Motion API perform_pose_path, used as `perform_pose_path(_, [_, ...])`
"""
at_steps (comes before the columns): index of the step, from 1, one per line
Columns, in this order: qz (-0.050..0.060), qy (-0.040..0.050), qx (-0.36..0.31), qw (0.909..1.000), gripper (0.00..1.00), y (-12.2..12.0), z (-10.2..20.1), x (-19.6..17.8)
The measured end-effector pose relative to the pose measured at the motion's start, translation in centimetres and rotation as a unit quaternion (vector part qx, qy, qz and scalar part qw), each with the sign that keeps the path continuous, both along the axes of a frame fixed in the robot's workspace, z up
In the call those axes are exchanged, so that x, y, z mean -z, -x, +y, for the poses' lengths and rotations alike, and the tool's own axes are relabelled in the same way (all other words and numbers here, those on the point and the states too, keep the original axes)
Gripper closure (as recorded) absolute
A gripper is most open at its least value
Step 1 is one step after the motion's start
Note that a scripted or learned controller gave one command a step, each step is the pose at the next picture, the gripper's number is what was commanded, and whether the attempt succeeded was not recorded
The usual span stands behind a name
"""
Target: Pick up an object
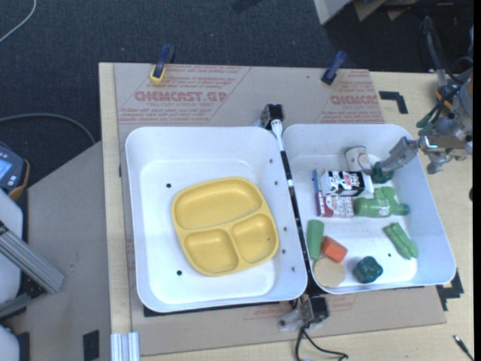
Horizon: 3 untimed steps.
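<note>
Left bin [143, 201]: white, shallow; holds one yellow divided plate [224, 224], three compartments, lying flat near the middle.
Right bin [440, 232]: white, shallow; holds all the small objects, any of them a candidate for picking.
Black-and-white carton [342, 183]: centre of right bin, on its side, beside a pink-edged packet [334, 204].
Green bottle [382, 204]: just right of the carton.
Front row: green cylinder [315, 238], orange block [334, 250], tan disc [328, 273], dark teal lump [368, 269], green pod [400, 241].
White cup [358, 157]: rear of right bin.
Gripper [383, 173]: low in right bin, between cup and bottle; finger spread not discernible, nothing seen held.
</note>
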<state>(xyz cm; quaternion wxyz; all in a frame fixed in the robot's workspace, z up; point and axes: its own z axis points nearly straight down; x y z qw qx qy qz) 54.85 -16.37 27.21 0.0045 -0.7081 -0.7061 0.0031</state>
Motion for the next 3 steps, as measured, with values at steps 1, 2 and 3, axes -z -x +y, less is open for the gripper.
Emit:
perform_pose_path(1, [-0.006,0.0013,-0.001,1.0000,0.00,-0.2,0.0,-0.6])
perform_pose_path(2, [-0.003,0.0000,-0.002,1.0000,0.00,-0.8,0.5,4.0])
perform_pose_path(3, [-0.002,-0.0003,-0.002,1.0000,0.00,-1.6,1.2,9.2])
